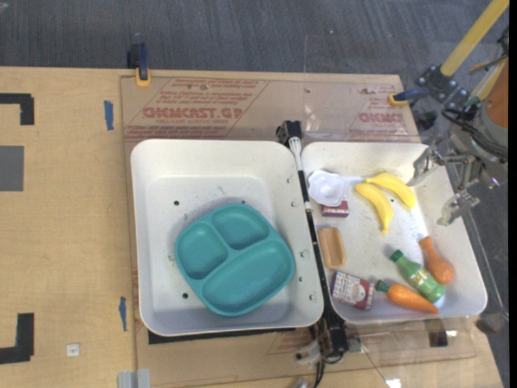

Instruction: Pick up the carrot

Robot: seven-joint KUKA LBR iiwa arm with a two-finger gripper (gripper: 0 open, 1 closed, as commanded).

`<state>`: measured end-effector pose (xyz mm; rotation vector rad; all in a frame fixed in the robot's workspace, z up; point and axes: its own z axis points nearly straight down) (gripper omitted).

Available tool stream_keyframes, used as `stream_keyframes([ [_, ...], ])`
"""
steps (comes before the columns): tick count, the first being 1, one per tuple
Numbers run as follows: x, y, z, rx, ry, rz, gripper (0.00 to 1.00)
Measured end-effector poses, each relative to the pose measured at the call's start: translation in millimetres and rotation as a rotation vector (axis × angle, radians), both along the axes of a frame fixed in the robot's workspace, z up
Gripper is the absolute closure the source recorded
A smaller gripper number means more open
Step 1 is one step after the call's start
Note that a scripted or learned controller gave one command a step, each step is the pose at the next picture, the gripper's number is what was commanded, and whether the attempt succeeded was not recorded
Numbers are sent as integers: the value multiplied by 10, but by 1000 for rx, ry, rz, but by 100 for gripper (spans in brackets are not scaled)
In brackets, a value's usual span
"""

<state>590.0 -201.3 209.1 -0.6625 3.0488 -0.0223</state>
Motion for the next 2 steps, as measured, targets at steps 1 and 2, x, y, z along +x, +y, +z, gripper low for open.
stream_keyframes([
  [1, -531, -213, -832, 7, 18, 357, 0],
  [2, -53, 933, -481, 13, 7, 246, 0],
])
